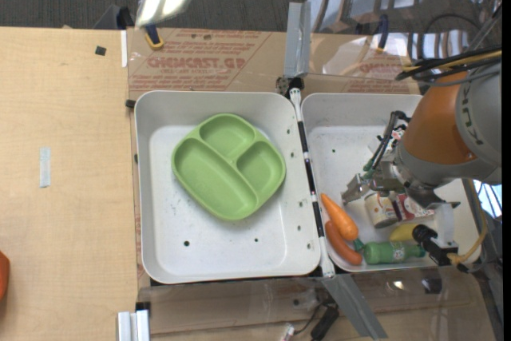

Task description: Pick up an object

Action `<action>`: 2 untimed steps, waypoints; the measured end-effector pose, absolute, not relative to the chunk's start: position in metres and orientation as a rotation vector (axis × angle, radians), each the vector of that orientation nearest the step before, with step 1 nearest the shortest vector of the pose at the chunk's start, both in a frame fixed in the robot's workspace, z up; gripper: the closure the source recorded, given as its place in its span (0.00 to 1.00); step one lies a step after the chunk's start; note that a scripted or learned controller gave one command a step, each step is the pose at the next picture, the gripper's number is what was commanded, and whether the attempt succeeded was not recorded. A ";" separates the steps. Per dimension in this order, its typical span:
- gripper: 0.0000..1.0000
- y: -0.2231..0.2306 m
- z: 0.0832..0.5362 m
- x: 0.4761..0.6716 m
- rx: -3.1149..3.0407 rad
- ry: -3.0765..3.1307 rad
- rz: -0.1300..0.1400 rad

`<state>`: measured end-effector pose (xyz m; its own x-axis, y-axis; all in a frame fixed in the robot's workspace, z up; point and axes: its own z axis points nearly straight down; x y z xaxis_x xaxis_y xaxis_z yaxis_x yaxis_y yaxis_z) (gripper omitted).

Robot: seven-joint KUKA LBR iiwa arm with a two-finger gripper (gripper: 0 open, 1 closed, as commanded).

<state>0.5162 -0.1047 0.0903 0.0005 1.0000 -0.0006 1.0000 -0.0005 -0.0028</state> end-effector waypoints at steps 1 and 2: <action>0.00 -0.164 0.093 0.594 -2.153 -2.287 0.004; 0.00 -0.147 0.091 0.627 -2.151 -2.289 0.004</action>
